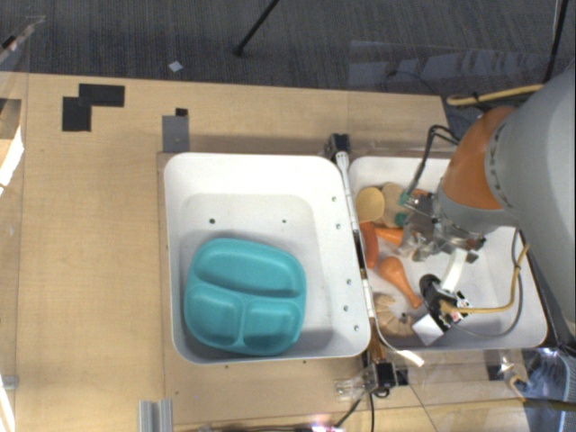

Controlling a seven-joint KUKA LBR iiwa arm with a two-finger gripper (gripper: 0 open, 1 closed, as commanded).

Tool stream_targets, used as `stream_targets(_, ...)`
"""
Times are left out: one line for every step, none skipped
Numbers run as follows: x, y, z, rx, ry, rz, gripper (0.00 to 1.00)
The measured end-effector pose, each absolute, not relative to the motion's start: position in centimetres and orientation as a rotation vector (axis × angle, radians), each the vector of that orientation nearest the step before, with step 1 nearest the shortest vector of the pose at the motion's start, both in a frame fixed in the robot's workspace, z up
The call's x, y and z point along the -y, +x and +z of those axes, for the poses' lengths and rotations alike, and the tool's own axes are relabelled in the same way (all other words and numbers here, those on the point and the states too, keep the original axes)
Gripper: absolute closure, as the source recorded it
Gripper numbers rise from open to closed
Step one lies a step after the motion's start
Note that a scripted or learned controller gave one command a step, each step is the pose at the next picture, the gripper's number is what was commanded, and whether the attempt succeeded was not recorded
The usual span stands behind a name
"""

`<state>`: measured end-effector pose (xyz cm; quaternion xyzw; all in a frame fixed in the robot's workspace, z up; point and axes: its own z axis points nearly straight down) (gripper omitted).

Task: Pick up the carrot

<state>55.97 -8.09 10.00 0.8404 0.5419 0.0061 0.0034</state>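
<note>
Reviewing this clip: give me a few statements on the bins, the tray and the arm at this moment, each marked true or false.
1. The teal tray lies in the left bin. True.
2. The carrot lies in the left bin. False: it lies in the right bin.
3. The gripper is over the right bin. True.
4. The teal tray has a single undivided well. False: it is split into compartments.
5. The arm is over the tray. False: it is over the right bin.

White bins: two, left [180,241] and right [504,331]. Teal divided tray [243,295]: one. Orange food pieces: two, upper [385,237], lower [396,273]. Tan round item [370,202]: one.
</note>
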Motion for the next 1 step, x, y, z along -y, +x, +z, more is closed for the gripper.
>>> stream_targets(1.55, 52.09, 18.56, -1.336, 2.845, 0.007, 1.0)
